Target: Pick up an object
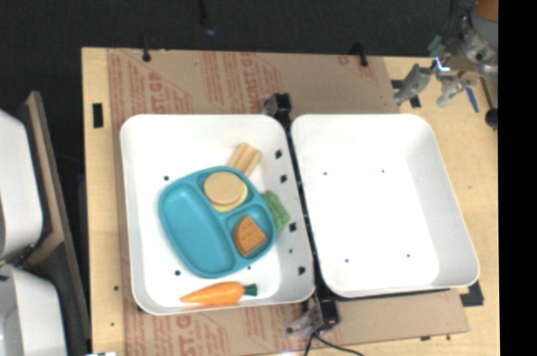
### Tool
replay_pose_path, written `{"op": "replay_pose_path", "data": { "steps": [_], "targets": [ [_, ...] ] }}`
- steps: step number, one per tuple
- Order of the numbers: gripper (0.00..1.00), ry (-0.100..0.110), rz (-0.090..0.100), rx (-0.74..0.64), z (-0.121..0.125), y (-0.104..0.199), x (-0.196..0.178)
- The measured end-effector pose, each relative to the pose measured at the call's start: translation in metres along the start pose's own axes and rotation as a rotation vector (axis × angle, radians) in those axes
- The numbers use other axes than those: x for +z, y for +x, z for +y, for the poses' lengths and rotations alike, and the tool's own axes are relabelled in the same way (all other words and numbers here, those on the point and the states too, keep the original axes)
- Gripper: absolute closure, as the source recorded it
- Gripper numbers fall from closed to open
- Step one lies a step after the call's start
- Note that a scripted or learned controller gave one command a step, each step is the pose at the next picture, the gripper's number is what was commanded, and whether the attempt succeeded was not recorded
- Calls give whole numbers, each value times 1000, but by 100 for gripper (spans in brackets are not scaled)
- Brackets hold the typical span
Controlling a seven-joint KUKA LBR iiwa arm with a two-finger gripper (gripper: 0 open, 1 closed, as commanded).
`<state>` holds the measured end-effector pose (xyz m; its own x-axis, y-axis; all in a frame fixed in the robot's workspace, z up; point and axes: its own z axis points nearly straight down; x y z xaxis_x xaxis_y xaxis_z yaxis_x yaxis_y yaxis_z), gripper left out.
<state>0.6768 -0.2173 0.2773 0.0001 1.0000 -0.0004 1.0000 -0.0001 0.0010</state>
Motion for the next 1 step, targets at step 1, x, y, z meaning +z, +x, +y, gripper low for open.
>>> {"op": "replay_pose_path", "data": {
  "steps": [1],
  "targets": [
    [0,0,0,0,0,0,0]
  ]
}}
